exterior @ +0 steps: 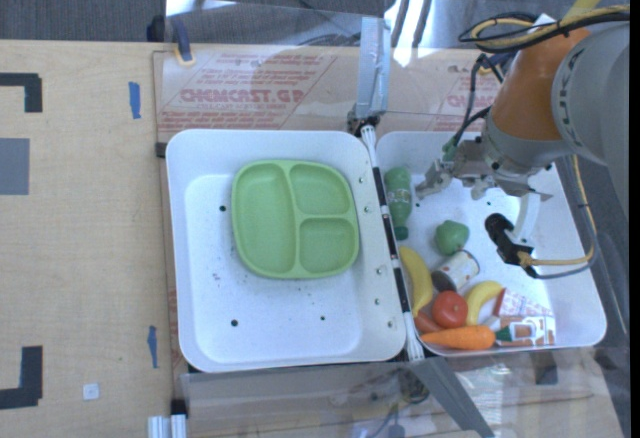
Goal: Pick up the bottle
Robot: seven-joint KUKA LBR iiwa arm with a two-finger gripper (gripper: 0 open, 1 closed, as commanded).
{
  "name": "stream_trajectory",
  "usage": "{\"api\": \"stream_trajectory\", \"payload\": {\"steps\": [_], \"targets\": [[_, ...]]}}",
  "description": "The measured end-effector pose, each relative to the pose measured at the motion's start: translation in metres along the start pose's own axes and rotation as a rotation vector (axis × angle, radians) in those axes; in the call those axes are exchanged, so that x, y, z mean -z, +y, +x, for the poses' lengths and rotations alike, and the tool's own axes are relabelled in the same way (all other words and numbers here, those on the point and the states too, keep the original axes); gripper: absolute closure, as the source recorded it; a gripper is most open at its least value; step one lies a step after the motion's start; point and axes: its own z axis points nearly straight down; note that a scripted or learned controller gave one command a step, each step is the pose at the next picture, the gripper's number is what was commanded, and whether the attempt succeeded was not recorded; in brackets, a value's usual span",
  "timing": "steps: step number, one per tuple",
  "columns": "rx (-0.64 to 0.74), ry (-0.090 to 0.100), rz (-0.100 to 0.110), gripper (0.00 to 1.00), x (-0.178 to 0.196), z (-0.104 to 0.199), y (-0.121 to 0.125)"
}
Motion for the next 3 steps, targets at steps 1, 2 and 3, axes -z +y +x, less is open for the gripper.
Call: {"api": "stream_trajectory", "payload": {"steps": [1, 2, 3], "targets": [[0.319, 0.011, 0.03, 0.0, -0.026, 0.001, -0.054], [0.317, 0.006, 0.024, 1.0, -0.015, -0.001, -0.052], [0.47, 0.015, 0.037, 1.0, 0.015, -0.043, -0.079]]}}
